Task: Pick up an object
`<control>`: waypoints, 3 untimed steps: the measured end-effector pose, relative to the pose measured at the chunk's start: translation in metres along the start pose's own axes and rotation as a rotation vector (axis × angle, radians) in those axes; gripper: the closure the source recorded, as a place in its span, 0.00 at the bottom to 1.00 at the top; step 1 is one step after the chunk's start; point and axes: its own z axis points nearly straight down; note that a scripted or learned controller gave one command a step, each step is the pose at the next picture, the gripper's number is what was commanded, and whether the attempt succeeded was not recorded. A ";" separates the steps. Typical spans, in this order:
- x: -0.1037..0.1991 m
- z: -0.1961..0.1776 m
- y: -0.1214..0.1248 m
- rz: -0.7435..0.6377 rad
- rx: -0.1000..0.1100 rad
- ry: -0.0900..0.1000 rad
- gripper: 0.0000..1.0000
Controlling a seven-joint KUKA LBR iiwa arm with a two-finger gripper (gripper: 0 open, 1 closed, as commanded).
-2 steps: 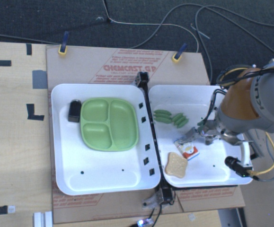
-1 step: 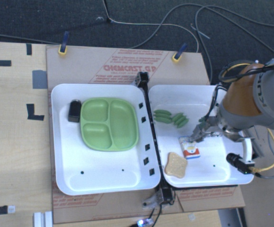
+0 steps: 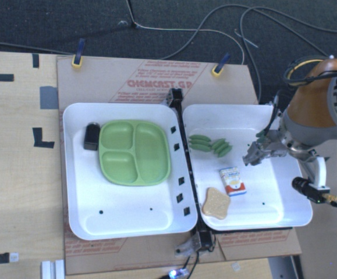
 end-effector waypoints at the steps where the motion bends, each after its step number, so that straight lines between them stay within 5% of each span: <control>1: 0.000 -0.053 0.002 0.000 0.000 0.000 1.00; 2: 0.000 -0.036 0.001 0.001 0.007 0.000 1.00; 3: 0.062 -0.032 0.005 -0.005 0.006 0.002 1.00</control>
